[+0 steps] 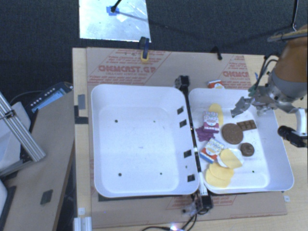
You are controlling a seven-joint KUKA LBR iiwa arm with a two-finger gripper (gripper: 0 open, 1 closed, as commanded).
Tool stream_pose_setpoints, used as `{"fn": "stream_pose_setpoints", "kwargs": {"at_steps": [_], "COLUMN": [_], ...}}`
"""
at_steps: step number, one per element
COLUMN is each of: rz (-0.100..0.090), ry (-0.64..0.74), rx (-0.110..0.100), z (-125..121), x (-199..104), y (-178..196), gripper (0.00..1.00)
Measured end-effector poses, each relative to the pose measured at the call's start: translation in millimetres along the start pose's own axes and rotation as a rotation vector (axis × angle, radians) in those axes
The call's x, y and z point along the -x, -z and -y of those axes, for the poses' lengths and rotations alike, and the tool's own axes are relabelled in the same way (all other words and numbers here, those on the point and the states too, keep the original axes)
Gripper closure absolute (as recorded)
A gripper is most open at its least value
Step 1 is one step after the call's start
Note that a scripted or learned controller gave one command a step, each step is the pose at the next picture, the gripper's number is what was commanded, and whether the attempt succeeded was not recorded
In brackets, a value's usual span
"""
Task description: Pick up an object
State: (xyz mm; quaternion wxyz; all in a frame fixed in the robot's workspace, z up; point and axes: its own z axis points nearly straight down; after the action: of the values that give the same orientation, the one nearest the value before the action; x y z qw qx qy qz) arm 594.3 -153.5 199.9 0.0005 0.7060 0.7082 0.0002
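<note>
Dark carpeted floor, a shiny metal sheet laid on it at the top, a bench topped with printed brown board, a tan side table at left, an aluminium rail rested across it.

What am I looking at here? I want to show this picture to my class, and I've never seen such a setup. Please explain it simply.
One camera, fixed above a bench, looks down at a slant. Two shallow white bins sit side by side: the left bin and the right bin. The right one holds toy food: a large brown cookie, a smaller brown cookie, a chocolate bar piece, yellow slices and small packets. From the right reaches a grey robot arm with an orange band. Its end effector hovers above the right bin's far part, with nothing visibly between its fingers. Its job is picking up an object.
</note>
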Motion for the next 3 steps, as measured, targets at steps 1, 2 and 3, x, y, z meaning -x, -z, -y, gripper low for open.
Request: {"fn": "stream_pose_setpoints", "kwargs": {"at_steps": [1,2,3], "rz": [0.0,-0.001,0.003], "ry": [0.0,0.004,0.005], "rx": [0.01,0.012,0.024], "z": [4.6,-49.7,-52.1], "x": [-51.8,-41.8,-40.0], "y": [-100.8,-109.0,-92.4], "gripper": [0.0,0.0,1.0]}}
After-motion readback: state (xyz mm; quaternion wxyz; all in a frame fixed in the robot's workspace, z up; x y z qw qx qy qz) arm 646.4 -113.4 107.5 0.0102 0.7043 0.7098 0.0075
